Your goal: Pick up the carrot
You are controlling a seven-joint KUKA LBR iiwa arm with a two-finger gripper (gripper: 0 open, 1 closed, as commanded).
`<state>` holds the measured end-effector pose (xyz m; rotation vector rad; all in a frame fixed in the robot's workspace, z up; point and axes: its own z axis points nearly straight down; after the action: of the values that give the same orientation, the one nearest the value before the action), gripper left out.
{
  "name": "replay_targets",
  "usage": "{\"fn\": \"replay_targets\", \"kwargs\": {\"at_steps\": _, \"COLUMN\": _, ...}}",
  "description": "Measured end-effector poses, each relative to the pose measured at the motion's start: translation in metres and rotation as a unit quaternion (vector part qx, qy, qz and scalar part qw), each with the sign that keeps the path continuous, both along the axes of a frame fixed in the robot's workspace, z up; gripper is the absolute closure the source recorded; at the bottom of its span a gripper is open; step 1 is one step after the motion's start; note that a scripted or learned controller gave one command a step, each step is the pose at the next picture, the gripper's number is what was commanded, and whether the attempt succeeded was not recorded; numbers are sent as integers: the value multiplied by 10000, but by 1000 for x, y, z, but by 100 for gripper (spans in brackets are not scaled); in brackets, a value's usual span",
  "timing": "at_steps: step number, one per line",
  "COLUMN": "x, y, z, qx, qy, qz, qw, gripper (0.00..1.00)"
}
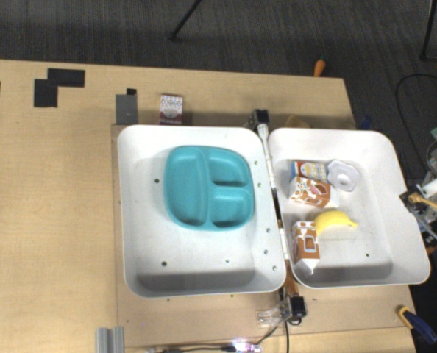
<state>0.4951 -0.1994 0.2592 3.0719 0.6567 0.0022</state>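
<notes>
Sitting in the left bin (141, 271), a teal tray (207, 186) leaves bare floor along every wall. Packets (309, 190) and a yellow item (335, 221) crowd the right bin (384, 267) near its left wall. Claw state: cannot tell.

No text, brand, number or sign is legible. The two orange-and-white cartons (309, 190) (306, 241) in the right bin (380, 153) carry printing too small to read. The small patterned cube (171, 108) on the bench behind the left bin (137, 197) bears markings, also unreadable.
</notes>
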Motion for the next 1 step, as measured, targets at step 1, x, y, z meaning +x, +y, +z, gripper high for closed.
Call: {"fn": "replay_targets", "kwargs": {"at_steps": 1, "x": 0, "y": -6, "z": -13, "qx": 9, "qy": 16, "qz": -1032, "qw": 9947, "gripper": 100}}
